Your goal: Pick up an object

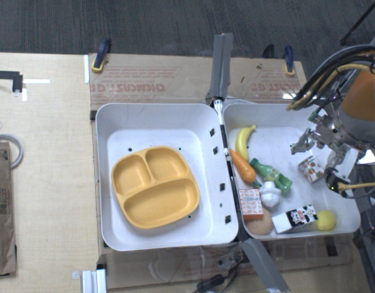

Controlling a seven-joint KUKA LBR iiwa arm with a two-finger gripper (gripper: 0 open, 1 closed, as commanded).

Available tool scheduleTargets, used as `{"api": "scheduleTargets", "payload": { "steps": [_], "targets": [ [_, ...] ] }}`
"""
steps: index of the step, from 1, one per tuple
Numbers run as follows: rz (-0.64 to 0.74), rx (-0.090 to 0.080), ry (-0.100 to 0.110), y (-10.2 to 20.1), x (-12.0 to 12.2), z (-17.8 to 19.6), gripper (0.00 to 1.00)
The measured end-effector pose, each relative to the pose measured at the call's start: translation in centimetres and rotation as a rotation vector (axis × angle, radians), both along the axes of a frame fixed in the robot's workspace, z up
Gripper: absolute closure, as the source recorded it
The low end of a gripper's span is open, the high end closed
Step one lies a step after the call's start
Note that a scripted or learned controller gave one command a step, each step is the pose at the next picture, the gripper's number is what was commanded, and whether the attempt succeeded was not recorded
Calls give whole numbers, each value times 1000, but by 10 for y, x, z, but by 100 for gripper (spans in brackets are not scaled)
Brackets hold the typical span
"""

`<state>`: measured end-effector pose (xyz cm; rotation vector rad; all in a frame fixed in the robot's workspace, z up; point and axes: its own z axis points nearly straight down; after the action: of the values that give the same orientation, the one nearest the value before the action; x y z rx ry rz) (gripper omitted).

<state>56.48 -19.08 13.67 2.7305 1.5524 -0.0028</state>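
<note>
Two white bins side by side. The left bin [108, 182] carries a yellow divided plate [154, 187]. The right bin [279, 116] holds the clutter: banana [244, 140] upright along the left wall, carrot [242, 166] just below it, green bottle [270, 174] lying tilted beside the carrot, a white round piece [270, 193] touching the bottle's lower side. Below these I log a pink-red box [250, 202], a tan disc [259, 223] under it, a black-and-white carton [295, 218] and a lemon [326, 220] near the front wall.

The gripper [320, 149] hangs over the right half of that bin, fingers spread, nothing between them. A small red-and-white carton [311, 168] lies just beside the lower finger (contact or gap, I cannot tell from here).
</note>
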Motion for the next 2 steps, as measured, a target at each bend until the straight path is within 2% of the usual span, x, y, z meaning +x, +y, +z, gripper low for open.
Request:
{"api": "scheduleTargets", "payload": {
  "steps": [1,2],
  "targets": [
    [-507,0,4,-21,-60,11,0],
    [-675,-1,0,-9,25,-45,0]
  ]
}}
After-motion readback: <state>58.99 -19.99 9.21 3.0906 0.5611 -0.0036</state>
